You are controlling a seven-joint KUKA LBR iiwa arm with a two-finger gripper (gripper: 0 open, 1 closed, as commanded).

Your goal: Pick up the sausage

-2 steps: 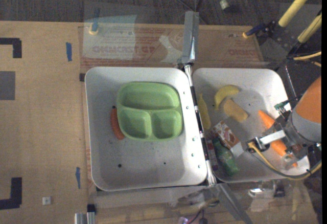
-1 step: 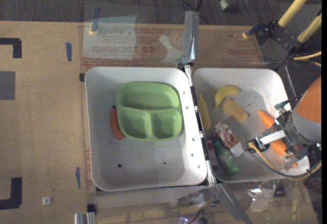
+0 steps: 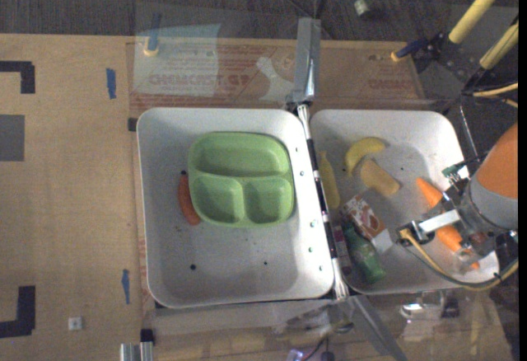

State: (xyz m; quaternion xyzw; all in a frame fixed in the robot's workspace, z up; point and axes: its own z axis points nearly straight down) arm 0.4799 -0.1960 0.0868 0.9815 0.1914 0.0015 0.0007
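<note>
The sausage [image 3: 188, 199], a short red-orange piece, lies in the left bin [image 3: 156, 252], tucked against the left edge of the green divided plate [image 3: 241, 178] and partly hidden under its rim. My gripper [image 3: 451, 234] is far from it, low over the right side of the right bin [image 3: 428, 124]. It hovers above an orange carrot [image 3: 430, 193], whose lower part it covers. The arm's orange band [image 3: 504, 168] shows at the right edge.
The right bin also holds a banana [image 3: 363, 152], a yellow block [image 3: 380, 178], a long yellow piece [image 3: 328, 180] along its left wall, a red-and-white carton [image 3: 363, 216] and a green bottle [image 3: 367, 257]. A metal divider [image 3: 317, 186] separates the bins.
</note>
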